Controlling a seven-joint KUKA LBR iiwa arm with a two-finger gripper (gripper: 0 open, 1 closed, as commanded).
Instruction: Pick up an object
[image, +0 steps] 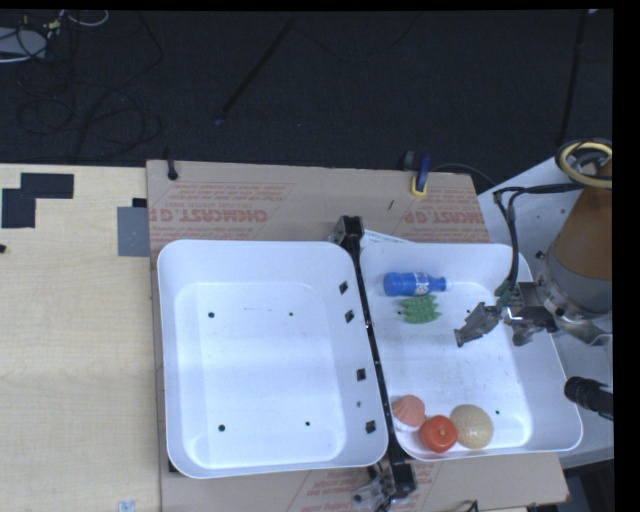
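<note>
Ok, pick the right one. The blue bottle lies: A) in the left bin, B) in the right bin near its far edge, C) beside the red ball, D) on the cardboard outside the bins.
B: the blue bottle lies on its side in the right bin, toward the far edge, just above a green toy.

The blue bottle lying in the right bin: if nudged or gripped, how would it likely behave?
The blue bottle lies on its side on the right bin, so a sideways push would probably roll it. It looks small and rounded, likely light and apt to slip from a pinch. The green object just beside it might get bumped.
</note>
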